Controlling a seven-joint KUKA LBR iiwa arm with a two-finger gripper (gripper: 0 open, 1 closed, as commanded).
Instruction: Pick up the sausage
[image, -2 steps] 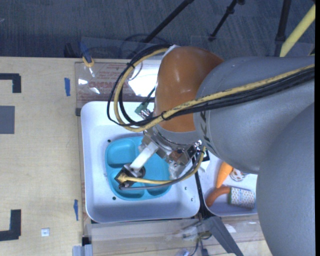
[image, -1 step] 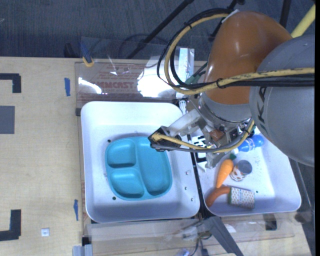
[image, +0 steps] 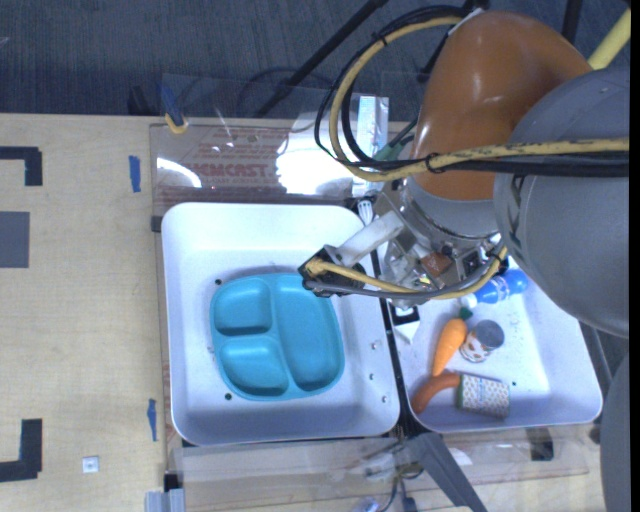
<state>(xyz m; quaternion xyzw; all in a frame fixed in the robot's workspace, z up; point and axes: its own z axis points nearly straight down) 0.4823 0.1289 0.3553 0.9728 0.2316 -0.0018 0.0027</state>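
1. The grey arm (image: 560, 200) reaches over 2 white bins.
2. The left bin (image: 200, 250) holds a blue divided plate (image: 275, 335).
3. The right bin (image: 560, 385) holds a carrot (image: 450, 343); the sausage (image: 432, 390) lies just below it.
4. The gripper (image: 420, 262) hangs above the bins' divide; its grip is unclear.

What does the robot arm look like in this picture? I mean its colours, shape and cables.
The arm is grey and rounded, with a glossy orange band above the wrist. Yellow and black cables loop around it. The wrist is bare metal with wires, and a dark, yellow-edged part sticks out left.
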